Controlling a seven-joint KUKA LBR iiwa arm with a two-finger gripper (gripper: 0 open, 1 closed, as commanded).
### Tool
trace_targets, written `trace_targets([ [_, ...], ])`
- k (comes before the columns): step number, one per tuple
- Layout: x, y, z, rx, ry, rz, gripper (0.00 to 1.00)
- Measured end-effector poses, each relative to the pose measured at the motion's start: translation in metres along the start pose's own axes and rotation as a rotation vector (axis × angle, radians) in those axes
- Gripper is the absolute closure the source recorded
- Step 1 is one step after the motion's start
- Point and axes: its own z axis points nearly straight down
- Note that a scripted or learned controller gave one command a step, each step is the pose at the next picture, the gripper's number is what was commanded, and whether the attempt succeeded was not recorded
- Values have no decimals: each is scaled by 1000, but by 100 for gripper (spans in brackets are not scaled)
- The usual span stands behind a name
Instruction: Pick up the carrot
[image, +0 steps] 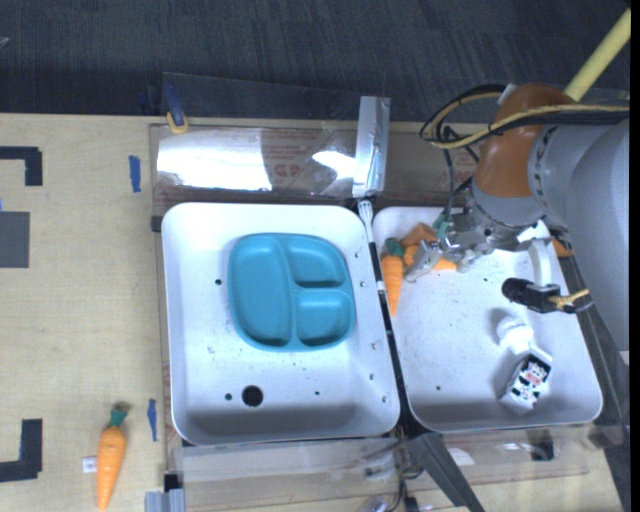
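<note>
Reaching into the right bin (560, 400), the gripper (446, 250) is placed beside the carrot (391, 277) for grasping; its state cannot be told.

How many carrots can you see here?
2. One carrot lies in the right bin against its left wall, beside the gripper. Another carrot lies on the bench, bottom left. The arm may hide more.

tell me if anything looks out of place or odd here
One carrot lies outside both bins, on the bench at the lower left, far from the arm. In the right bin, another carrot leans against the left wall beside the pincer, and a small bottle lies tipped on its side.
</note>
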Motion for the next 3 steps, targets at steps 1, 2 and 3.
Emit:
trace_targets([
  [1,2,-2,1,11,5,153,0],
  [2,-10,4,0,-24,-9,-262,0],
  [3,-7,2,-8,-12,-1,-266,100],
])
